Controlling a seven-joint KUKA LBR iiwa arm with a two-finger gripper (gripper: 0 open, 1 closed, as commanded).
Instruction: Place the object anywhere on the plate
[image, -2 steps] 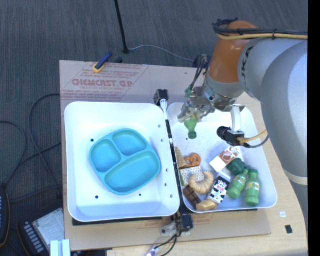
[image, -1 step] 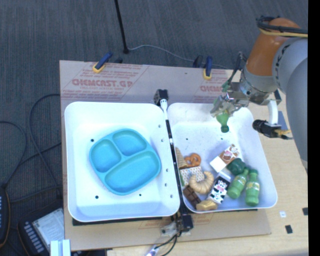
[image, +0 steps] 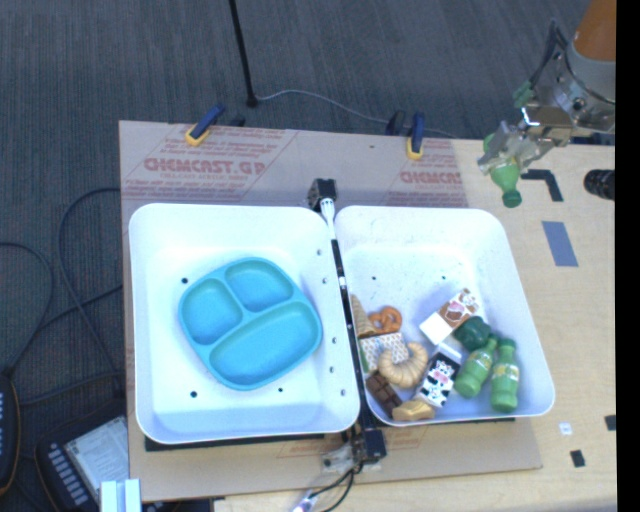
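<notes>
While the two-finger gripper (image: 512, 152) hangs beyond the far right corner of the right white bin (image: 500, 245), its jaws are closed on a small green plastic bottle (image: 507, 181), which points down over the bare bench. Two more green bottles (image: 492, 372) lie at that bin's near right corner among a croissant (image: 405, 366), a pretzel (image: 384, 321) and other toy foods. A blue three-compartment plastic plate (image: 250, 321) sits mid-floor in the left white bin (image: 150, 300).

Glossy blue plastic plate (image: 250, 322), smooth white bins (image: 150, 290), matt cardboard sheet (image: 200, 165)
</notes>
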